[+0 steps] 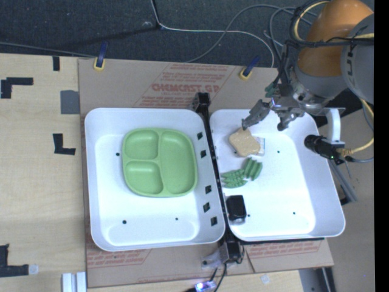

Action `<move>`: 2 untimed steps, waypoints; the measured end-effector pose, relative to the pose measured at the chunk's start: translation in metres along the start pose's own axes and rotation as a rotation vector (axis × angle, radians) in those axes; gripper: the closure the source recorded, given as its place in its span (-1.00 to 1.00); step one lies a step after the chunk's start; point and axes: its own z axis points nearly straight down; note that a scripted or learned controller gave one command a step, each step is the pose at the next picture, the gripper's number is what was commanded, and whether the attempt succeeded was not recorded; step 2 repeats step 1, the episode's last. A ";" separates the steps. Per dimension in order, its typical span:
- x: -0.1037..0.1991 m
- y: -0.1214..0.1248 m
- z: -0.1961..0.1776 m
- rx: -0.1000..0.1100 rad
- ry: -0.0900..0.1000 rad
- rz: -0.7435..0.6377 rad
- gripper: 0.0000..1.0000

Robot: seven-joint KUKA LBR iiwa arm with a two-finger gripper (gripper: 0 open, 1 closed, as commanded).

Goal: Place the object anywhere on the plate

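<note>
From above, the end effector (pixel 266 118) hangs over the far part of the right bin (pixel 304 205), fingers spread wide with nothing between them. Just near of it lies the sandwich (pixel 245 143), a tan piece on the bin floor, apart from the fingertips. Nearer still sit the green pea pods (pixel 242 173), and a small black object (pixel 235 207) rests by the bin's left wall. The green plate (pixel 160 162), divided into compartments, sits in the left bin (pixel 103 212) on the counter (pixel 36 181)
</note>
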 end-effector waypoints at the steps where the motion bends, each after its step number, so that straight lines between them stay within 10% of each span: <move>1: 0.004 -0.005 0.063 0.005 0.000 0.000 -1.00; 2: 0.004 -0.005 0.063 0.005 0.000 0.000 -1.00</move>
